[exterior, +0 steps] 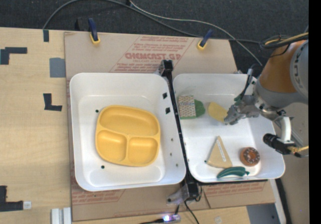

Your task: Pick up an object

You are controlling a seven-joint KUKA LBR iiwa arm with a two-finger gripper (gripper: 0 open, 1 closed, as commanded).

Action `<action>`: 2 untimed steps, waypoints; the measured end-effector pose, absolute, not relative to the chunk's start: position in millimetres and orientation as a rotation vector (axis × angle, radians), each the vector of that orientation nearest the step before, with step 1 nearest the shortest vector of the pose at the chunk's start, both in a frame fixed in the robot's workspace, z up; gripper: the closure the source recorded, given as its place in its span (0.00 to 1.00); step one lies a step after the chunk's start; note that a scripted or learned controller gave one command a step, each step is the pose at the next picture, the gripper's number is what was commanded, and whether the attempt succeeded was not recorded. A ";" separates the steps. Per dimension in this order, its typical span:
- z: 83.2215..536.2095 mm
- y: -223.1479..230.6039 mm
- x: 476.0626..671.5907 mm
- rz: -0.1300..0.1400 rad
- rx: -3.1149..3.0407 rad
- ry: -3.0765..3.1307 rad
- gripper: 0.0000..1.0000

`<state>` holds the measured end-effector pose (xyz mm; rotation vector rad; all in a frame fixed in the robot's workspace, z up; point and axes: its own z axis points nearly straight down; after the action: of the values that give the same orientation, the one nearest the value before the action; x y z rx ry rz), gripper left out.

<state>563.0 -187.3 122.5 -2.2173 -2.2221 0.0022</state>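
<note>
The right bin (200,83) holds several small items: a checkered sponge-like piece on a green base (189,107), a yellow chip-shaped piece (217,112), a tan wedge (219,153), a brown donut (249,156) and a green pepper-like piece (232,172). My gripper (233,116) hangs low in the right bin, just right of the yellow piece and close to it. Whether it touches that piece is unclear at this angle. The grey arm with its orange band (279,75) reaches in from the right.
In the left bin (80,92) lies a yellow divided plate (128,135). A black divider clip (166,67) sits between the bins at the back. Cables run over the cardboard behind the bins, beside two yellow clamps (94,36).
</note>
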 end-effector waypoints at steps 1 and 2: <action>176.1 -194.6 556.6 -0.002 -2.223 -2.223 1.00; 221.0 -194.1 557.4 -0.002 -2.221 -2.225 1.00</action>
<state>557.4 -194.1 221.0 -2.2213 -2.2251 -0.0021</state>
